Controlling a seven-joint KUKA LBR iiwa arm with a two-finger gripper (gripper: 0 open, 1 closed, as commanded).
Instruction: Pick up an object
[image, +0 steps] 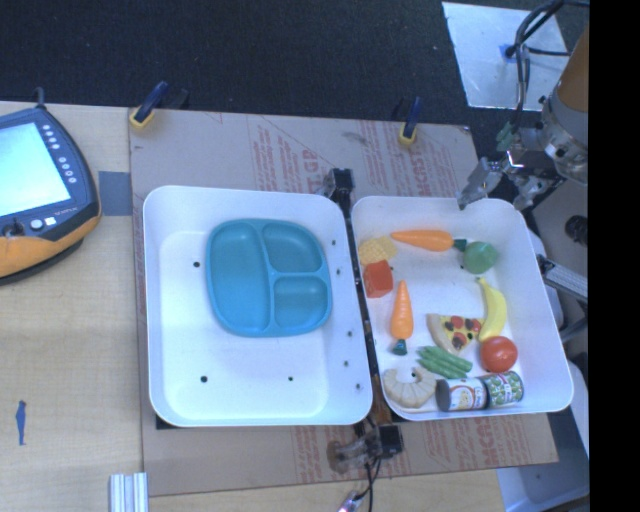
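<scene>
The jaws (487, 183) hang at the far right corner of the right bin (537, 255), just outside or over its rim. They look spread apart and carry nothing, though at this slant it is hard to be sure how wide. From that corner, I judge the arm is poised above the toys and not yet down among them.

Any toy would do for the task, and all of them lie in that right bin. Nearest the jaws are a green ball (480, 256) and a long carrot (424, 240), almost touching end to end. Below them, a banana (491, 308) runs along the right side above a tomato (498, 354), with a pizza slice (452, 331) just beside. A small can (480, 392) lies on its side along the near wall.

The toys crowd each other, so a grab could nudge a neighbour, and the bin wall hems in the ball and the banana.

The left bin (175, 300) holds 1 blue divided plate (268, 276). A tablet in an orange case (40, 195) sits at the tabletop's far left, well apart.
</scene>
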